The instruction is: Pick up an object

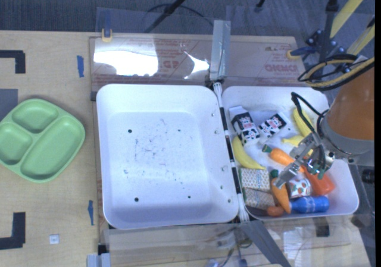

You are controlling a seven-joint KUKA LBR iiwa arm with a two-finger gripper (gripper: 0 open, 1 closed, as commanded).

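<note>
Gripper [302,163] low in right bin [344,207], over carrots [280,194] and blue bottle [309,204]; finger state unclear. Labels unreadable.

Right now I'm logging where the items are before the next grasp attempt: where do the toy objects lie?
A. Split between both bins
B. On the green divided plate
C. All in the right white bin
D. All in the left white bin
C: the yellow plastic banana, orange toy carrot and blue bottle all lie in the right shallow white bin, where the hand hovers.
</note>
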